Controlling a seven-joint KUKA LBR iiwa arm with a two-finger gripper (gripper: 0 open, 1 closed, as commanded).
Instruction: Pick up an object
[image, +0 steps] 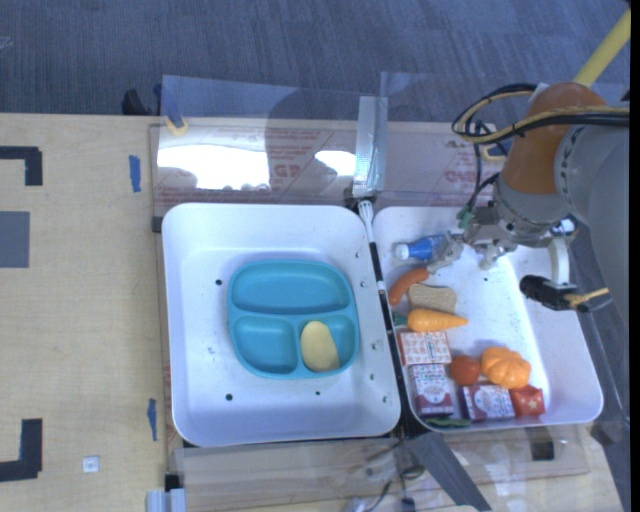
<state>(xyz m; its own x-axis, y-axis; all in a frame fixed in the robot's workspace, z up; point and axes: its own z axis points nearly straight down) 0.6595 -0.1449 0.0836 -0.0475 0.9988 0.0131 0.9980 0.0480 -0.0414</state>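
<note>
Two fingers of your gripper (470, 250) stand apart over the right bin (575, 390), just beside the blue bottle (420, 247).

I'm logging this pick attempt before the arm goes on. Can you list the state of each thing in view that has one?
Gripper: above the right bin's far end, nothing visibly between its fingers.
Blue tray: flat in the left bin, one yellow item in a near compartment.
Yellow potato-like item: lying in the tray.
Blue bottle: on its side.
Carrot: lying flat.
Orange pumpkin: resting among small cartons.
Right bin: crowded with toy food.
</note>
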